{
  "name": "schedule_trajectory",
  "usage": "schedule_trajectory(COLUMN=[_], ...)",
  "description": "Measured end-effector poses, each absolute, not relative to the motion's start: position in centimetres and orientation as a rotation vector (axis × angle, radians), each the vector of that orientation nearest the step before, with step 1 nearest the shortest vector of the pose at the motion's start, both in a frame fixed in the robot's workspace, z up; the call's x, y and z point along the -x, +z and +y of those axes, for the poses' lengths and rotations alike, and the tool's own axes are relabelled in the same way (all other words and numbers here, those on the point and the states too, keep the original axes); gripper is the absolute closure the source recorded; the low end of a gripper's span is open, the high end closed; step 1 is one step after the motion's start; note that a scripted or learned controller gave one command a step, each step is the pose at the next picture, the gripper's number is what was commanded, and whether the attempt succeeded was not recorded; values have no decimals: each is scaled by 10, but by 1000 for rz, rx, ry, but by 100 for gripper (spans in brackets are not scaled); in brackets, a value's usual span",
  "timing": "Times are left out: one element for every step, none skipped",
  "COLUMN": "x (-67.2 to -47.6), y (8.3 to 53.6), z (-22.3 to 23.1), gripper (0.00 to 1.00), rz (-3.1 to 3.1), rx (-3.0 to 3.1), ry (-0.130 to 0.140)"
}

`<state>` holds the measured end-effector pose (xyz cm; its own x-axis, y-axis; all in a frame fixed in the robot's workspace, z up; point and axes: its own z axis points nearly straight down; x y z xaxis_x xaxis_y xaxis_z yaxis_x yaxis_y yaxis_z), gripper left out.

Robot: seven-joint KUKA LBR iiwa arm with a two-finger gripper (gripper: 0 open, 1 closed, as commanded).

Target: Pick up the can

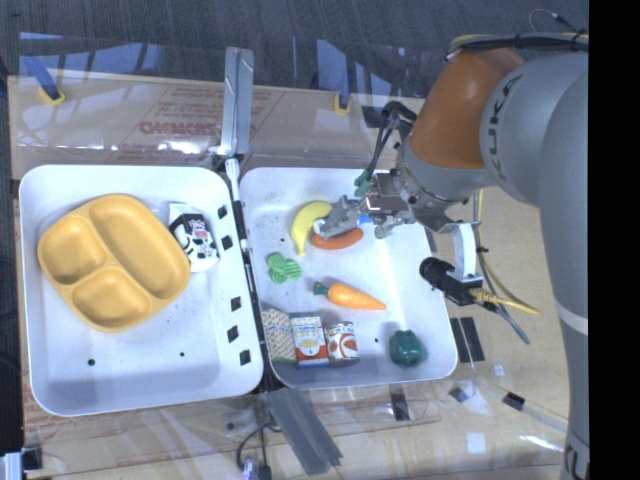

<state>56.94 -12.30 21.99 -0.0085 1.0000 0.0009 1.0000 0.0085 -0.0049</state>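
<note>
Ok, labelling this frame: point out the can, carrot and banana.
can (342, 343): camera view, on its side label.
carrot (352, 296): camera view, mid orange body.
banana (305, 224): camera view, middle of curve.

A: Where's the can (342, 343)?

B: Right-hand bin (425, 298), near its front wall, a little left of the middle. Small, short cylinder.

A: Pose?

B: Looks upright, label side toward the camera. Top end pale, silvery.

A: Markings?

B: White label with a red-orange patch on it. Print too small to read.

A: Neighbours?

B: Touching or just beside a small carton (308, 341) on its left. A dark green pepper (405, 348) sits to its right, apart from it. An orange carrot (349, 295) lies behind it, apart.

A: Anything on it?

B: Nothing. Resting free on the bin floor.
</note>
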Motion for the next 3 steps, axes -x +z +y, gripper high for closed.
schedule_trajectory(x=[-507, -482, -483], y=[156, 101, 99], z=[-145, -146, -135], gripper=[0, 0, 0], rz=[-2567, -2763, -2989], rx=[1804, 1532, 1023], ry=[2, -5, -2])
